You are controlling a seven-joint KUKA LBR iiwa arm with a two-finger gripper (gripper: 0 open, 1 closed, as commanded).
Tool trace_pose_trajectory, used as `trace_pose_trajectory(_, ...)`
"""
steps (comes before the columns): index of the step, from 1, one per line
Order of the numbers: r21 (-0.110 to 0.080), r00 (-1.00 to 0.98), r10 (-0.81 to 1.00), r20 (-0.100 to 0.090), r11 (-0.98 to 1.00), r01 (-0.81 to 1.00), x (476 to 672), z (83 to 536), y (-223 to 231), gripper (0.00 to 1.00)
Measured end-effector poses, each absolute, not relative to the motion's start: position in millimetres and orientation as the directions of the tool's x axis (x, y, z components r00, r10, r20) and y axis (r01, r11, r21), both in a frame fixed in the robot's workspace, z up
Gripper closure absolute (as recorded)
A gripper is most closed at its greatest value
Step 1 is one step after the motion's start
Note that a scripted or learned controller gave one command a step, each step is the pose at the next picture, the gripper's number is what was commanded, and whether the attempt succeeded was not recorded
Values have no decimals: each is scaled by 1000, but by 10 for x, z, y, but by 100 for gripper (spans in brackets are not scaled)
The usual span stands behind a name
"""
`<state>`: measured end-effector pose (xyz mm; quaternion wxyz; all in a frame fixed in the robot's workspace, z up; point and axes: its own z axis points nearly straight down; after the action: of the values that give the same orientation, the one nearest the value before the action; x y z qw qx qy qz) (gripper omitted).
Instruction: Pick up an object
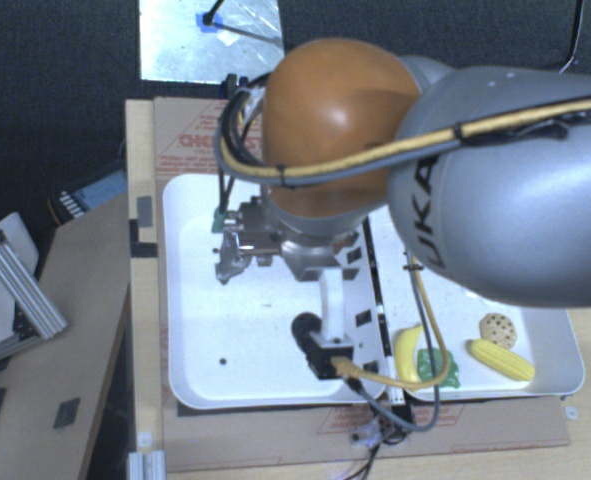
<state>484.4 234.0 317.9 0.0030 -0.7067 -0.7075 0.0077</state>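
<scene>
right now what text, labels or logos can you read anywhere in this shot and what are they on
"UK": dark letters on the grey arm, the visible part of a longer marking cut off by the arm's curve.
Red printing on the cardboard sheet behind the bins: too blurred to read.
Red printing on the cardboard's front edge: also too blurred to read.
No other legible text.

Robot lab: KUKA arm [495,178] over 2 white bins [205,368].

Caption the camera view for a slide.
Grey KUKA arm reaching over the left white bin; yellow toy corn cob in the right.
</scene>
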Motion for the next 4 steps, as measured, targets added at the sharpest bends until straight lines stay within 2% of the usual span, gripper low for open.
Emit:
trace_pose_trajectory(1,-7,1,1000,-3,-1,1000,5148,1616,2333,0)
trace_pose_trajectory(2,0,0,1000,2,0,1000,5157,1799,2344,100)
trace_pose_trajectory(3,0,0,1000,0,0,1000,5023,803,2344,100)
trace_pose_trajectory(4,12,4,1000,1,-4,1000,5862,1540,2003,100)
